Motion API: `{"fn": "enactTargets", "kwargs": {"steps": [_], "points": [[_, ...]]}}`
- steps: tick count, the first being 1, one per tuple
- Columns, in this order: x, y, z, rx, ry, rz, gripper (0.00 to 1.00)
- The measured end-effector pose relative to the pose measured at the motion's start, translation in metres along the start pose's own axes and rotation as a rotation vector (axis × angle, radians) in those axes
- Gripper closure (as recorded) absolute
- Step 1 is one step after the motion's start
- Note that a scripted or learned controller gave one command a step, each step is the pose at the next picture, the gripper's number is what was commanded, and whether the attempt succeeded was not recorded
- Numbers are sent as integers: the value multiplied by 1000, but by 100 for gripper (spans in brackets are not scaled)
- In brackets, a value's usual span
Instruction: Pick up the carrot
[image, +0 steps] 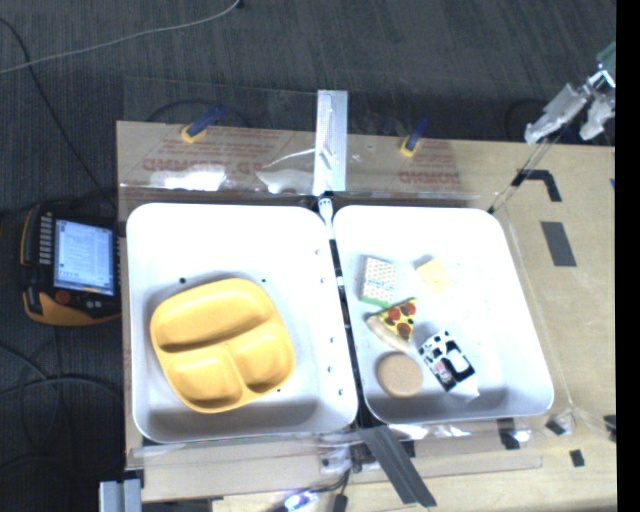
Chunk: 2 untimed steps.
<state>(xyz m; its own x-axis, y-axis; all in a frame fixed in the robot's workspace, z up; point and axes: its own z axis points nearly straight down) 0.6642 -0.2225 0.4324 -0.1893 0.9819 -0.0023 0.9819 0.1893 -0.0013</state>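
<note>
Camera view puts the pincer (572, 108) at the upper right corner for you, a pale grey-white piece, blurred, hanging past the far right corner of the tan wooden desk (585, 300) and outside both bins. At that size and blur you cannot tell how far it is open, and you see nothing gripped in it.

Look in the right-hand shallow white bin (520, 300) for the task's thing. Five small items lie there, in its left and middle part. You cannot say for certain which one is the carrot; the closest match in colour and taper is the orange-yellow wedge with red spots (392, 322), lying flat near the bin's left wall. Just above it sits a small square patterned white-and-green packet (378, 279), and to the right of that a pale yellow flat piece (433, 272). Below the wedge lies a round brown disc (400, 375), and beside the disc a black-and-white blotched carton (446, 361).

That wedge lies well apart from the pincer: down and to the left of it, with most of the right bin between them.

Your left-hand shallow white bin (150, 240) holds a yellow plastic divided plate (222, 343), resting towards its near left side.
</note>
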Motion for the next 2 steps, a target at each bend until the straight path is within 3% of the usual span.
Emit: {"fn": "enactTargets", "kwargs": {"steps": [2], "points": [[7,7,1,4,-1,791,0]]}}
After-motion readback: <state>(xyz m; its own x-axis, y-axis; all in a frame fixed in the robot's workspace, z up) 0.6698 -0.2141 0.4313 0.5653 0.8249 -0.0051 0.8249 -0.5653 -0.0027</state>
